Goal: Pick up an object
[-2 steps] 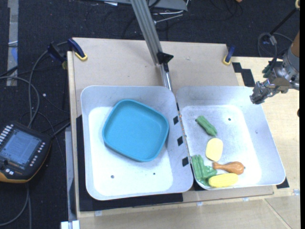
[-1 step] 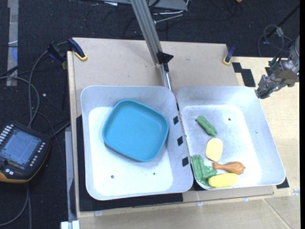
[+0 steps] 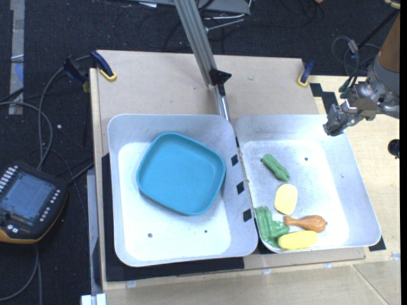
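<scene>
Green pickle (image 3: pixel 275 167) in right bin (image 3: pixel 356 189); end effector (image 3: pixel 335 127) (finger state unclear) hovers above bin's far-right rim.

I saw the tool (image 3: pixel 333 127) hanging above the right shallow white bin's (image 3: pixel 356 183) far corner. A square blue plastic plate (image 3: pixel 181 182) lay in the left white bin (image 3: pixel 121 170); small green and yellow toy foods (image 3: pixel 287 216) clustered right.

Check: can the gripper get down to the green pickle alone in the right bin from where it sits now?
Probably yes. The gripper hovers over the right bin's far right rim, and the green pickle lies by itself on bare bin floor, apart from the yellow piece nearer the camera. Nothing stands between them.
</scene>
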`<state>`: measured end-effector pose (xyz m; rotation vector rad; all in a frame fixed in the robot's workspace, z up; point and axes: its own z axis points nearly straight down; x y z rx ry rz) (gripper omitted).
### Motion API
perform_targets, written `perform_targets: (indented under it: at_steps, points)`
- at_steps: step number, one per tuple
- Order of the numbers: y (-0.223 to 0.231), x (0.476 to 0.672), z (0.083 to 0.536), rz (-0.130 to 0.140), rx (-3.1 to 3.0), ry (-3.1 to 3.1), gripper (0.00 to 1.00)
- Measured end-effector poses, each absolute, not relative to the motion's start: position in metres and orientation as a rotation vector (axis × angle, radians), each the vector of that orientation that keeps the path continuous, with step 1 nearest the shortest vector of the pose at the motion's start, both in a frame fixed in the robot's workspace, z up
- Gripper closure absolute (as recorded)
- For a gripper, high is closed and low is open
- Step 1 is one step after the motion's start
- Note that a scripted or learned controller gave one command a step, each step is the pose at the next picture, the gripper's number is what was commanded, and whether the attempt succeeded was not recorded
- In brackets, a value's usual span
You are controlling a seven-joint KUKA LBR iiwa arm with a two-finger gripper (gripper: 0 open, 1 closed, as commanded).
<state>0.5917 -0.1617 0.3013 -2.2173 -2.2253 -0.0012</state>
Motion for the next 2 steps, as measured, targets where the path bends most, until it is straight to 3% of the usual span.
perform_targets:
  at_steps: [2]
  points:
    - [-0.048, 0.579, 0.285, 0.0, -2.215, -2.226, 1.0]
